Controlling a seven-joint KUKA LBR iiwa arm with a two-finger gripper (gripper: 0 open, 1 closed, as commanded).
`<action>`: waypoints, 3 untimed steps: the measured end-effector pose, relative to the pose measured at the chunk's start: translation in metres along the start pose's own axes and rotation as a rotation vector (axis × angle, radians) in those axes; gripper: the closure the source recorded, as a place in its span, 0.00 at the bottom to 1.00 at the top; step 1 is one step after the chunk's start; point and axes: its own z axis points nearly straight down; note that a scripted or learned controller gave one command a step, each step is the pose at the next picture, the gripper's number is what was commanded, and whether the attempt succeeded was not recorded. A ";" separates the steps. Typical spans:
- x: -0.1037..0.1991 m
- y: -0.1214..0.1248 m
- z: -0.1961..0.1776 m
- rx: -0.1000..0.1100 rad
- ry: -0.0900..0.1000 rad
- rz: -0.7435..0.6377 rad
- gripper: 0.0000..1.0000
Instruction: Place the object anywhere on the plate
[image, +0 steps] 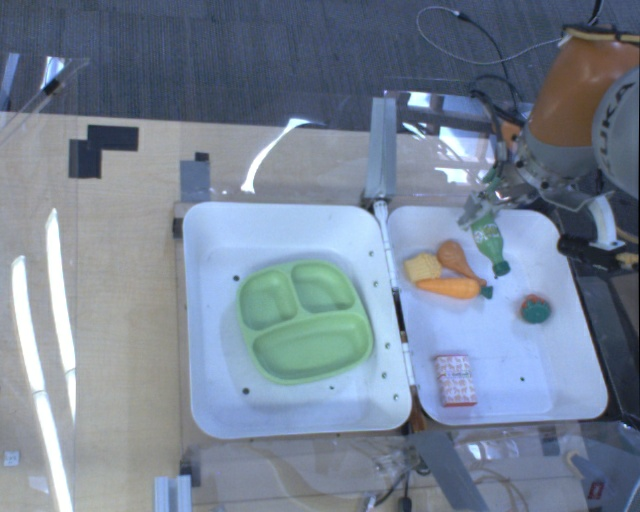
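The box (454, 380) lies nearest, in the right bin (570, 395) on the wooden tabletop (110, 300). The tool (487, 212) clamps the bottle (490, 245) near the far rim. The plate (305, 323) has free margins all around.

A green plate (303, 323) lies in the left bin (200, 300); the end effector (487, 208) holds a green bottle (489, 243) over the right bin (570, 390).

Light wood bench top (120, 300), black angular markers (100, 148) at upper left. Dark grey carpet-like floor (250, 60) behind. Clear panels w/ bright glare streaks (55, 240) at left. Loose cable (470, 35) on floor, upper rt.
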 end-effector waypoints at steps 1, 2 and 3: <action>0.063 0.021 -0.012 0.001 0.001 -0.331 1.00; 0.120 0.040 -0.032 -0.002 0.001 -0.635 1.00; 0.198 0.022 -0.029 -0.001 0.004 -0.716 1.00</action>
